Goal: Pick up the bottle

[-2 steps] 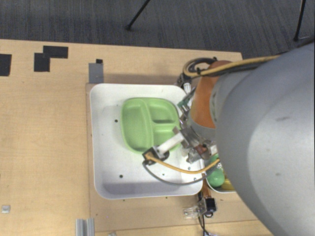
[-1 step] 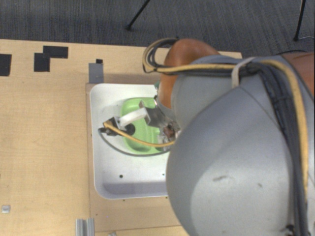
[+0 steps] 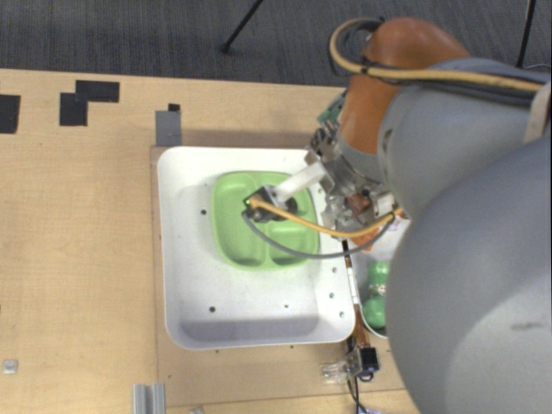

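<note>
The gripper (image 3: 355, 203) hangs low over the divide between the two white bins, at the right rim of the left bin (image 3: 185, 317). A green rounded thing (image 3: 378, 274), possibly the bottle, peeks out in the right bin just below the gripper. The grey arm hides most of it. Nothing is visibly held.
A light green divided plate (image 3: 233, 222) lies in the middle of the left bin, just left of the gripper. The arm's bulk covers nearly all of the right bin. Bare wooden bench (image 3: 78, 257) stretches to the left of the bins.
</note>
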You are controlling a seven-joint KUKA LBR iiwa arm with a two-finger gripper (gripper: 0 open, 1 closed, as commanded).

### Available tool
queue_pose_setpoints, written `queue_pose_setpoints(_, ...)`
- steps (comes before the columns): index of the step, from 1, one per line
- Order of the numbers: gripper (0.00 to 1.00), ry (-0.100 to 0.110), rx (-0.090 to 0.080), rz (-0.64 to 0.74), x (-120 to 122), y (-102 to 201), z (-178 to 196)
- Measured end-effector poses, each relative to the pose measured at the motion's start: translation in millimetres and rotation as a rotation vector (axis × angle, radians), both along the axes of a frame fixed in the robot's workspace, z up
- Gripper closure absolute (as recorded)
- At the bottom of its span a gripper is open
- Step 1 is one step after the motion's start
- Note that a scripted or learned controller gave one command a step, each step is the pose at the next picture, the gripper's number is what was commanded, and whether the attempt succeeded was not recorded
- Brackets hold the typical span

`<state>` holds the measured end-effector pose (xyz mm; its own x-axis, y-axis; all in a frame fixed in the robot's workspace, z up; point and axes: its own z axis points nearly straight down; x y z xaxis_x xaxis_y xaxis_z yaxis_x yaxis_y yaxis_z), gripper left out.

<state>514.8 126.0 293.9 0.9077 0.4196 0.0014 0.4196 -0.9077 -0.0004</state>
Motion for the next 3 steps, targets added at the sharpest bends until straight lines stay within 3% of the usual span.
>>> queue_pose_setpoints(1,1.00,0.003,0.000,-0.230,-21.3,68.6,-145.3)
queue_pose_setpoints(2,1.00,0.001,0.000,-0.036,-27.9,44.2,-42.9)
queue_pose_setpoints(3,1.00,-0.001,0.000,-0.085,2.0,-6.5,24.9)
